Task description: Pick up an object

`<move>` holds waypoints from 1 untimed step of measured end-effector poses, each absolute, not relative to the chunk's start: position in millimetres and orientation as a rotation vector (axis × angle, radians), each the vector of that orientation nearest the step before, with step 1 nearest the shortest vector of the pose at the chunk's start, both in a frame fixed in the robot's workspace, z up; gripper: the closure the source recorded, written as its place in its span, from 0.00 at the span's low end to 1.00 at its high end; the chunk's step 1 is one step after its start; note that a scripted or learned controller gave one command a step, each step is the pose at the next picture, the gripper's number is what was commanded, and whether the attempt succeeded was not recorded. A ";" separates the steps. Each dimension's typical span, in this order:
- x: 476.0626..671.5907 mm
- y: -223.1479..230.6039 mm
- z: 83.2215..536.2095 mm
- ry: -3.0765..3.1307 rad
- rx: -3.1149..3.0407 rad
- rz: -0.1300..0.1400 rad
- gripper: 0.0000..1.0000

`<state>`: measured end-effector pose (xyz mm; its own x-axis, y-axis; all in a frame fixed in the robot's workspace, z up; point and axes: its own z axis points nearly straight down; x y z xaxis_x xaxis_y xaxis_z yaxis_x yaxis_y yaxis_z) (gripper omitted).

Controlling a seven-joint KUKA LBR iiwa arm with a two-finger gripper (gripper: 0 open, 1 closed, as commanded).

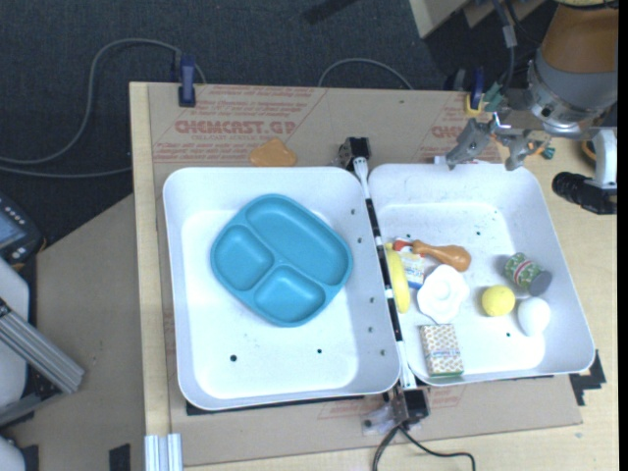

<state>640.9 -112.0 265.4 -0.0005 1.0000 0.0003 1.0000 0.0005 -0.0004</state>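
Dark blue-grey carpet (78, 18) lay under a tan printed board (294, 116), with grey cables (118, 57) looping across the floor and an aluminium rail (39, 351) at lower left.

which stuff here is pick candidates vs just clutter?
Job-relevant:
- pincer, open, above the right bin's far edge
- right bin items: yellow ball, white egg, drumstick, banana, white fried-egg piece, small box, green can

Lying about:
- blue divided plate in the left bin
- orange piece on the board behind
- blue clamp
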 end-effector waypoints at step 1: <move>630.9 -196.5 105.0 -2.205 -2.222 0.016 0.00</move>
